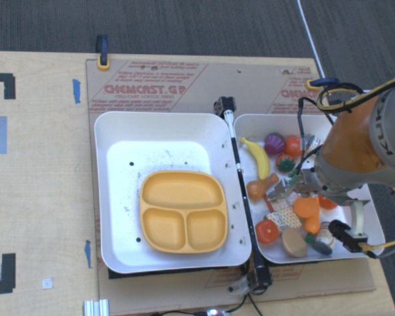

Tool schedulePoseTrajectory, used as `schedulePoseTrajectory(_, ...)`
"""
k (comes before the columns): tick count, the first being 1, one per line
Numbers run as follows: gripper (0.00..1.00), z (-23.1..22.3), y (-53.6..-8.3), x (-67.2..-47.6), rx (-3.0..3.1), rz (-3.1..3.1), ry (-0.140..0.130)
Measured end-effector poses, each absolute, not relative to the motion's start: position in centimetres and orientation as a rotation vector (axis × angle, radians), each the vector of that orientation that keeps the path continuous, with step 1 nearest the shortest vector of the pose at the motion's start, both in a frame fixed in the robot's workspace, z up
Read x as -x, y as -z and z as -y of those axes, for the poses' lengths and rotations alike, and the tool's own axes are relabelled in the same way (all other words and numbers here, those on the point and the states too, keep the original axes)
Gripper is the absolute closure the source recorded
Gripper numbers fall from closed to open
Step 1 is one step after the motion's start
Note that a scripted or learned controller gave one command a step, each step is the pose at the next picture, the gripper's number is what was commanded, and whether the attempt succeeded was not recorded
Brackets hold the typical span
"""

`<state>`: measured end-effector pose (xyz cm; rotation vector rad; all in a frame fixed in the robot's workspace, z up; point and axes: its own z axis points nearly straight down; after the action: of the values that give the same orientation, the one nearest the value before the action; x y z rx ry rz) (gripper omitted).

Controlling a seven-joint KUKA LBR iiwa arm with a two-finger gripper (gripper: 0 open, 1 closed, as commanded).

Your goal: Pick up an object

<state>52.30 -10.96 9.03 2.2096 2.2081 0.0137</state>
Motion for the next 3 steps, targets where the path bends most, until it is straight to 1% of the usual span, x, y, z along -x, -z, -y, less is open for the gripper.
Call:
schedulePoseTrajectory(1,1.00,11.3,-10.2,-52.5,-2.206,-2.196,-0.015)
schedulePoseTrajectory(2,1.00,4.1,-18.4,-53.3,-2.219,-2.224,-0.002)
schedulePoseTrajectory(3,0.00,4.2,-18.4,-53.3,-2.220,-2.223,0.000)
